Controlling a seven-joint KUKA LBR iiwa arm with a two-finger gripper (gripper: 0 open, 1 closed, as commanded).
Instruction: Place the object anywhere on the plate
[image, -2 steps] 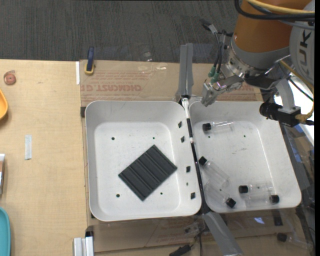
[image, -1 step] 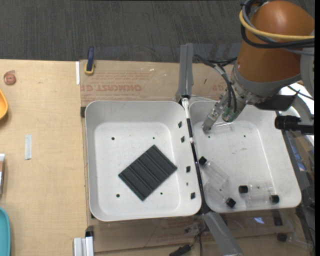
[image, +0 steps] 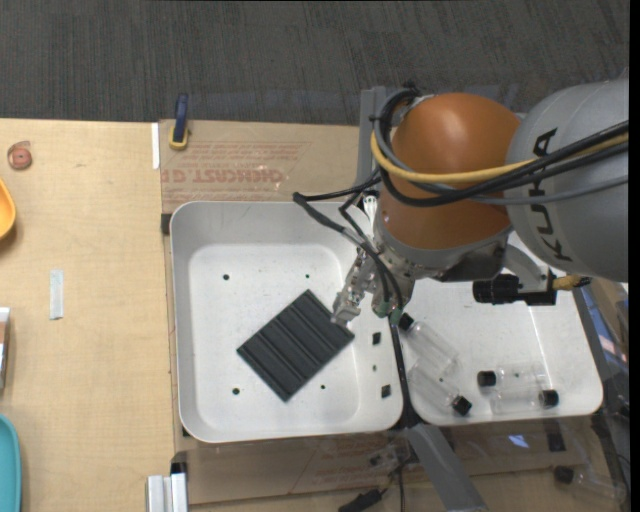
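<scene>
A dark grey ribbed rectangular plate (image: 295, 344) lies flat and turned at an angle in the left white bin (image: 200, 300). My gripper (image: 350, 302) hangs under the orange wrist, just over the plate's upper right corner, near the wall between the bins. Whether anything is in it cannot be made out. A clear plastic object with a small green end (image: 428, 346) lies in the right bin (image: 585, 370), just right of the gripper.
More clear pieces with black caps (image: 487, 379) (image: 548, 398) (image: 461, 405) lie along the right bin's front. The arm's bulk covers that bin's back part. A wooden bench top (image: 90, 250) spreads to the left, with cardboard (image: 260, 165) behind the bins.
</scene>
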